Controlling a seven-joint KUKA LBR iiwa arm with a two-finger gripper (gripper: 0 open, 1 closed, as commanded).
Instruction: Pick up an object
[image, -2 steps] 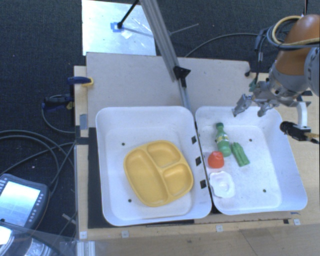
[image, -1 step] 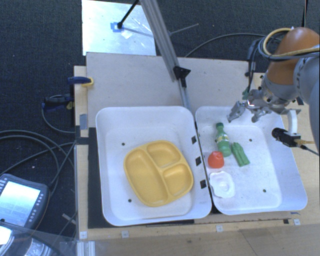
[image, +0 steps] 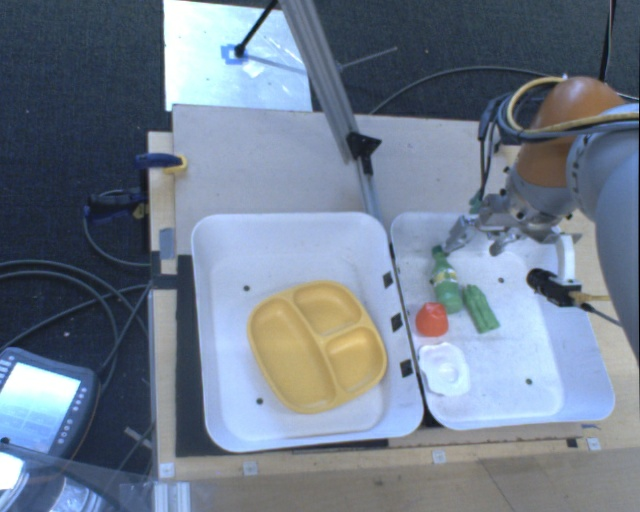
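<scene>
1. The gripper is seen low over the far part of the right bin, just beyond the bottle; whether it is open or closed cannot be told from this view; nothing is seen held in it.
2. The things to be picked are gathered in the left half of the right bin: the bottle lies nearest the gripper; a green stick lies just beside it; a red cap sits at the bottle's near end; a white egg lies nearer the front; a yellow plate is set in the left bin.
3. The bottle is judged the likeliest target; it appears to lie on its side, so it could be rolled aside or squeezed out if it is closed on off-centre.
4. The stick and cap are crowded against it; one could be knocked away, or two caught at once; the wall between the bins is also near and might be struck.
5. The egg is flat and could be missed altogether; the plate is broad and could probably be taken only by its rim.
6. Everything looks like smooth moulded plastic; the bottle is rounded with a narrower neck; the stick is a straight, flat-sided bar; the cap is a small dome; the egg is an irregular patch with a raised middle; the plate is divided into three shallow compartments; the bins are white, shallow and round-cornered.
</scene>
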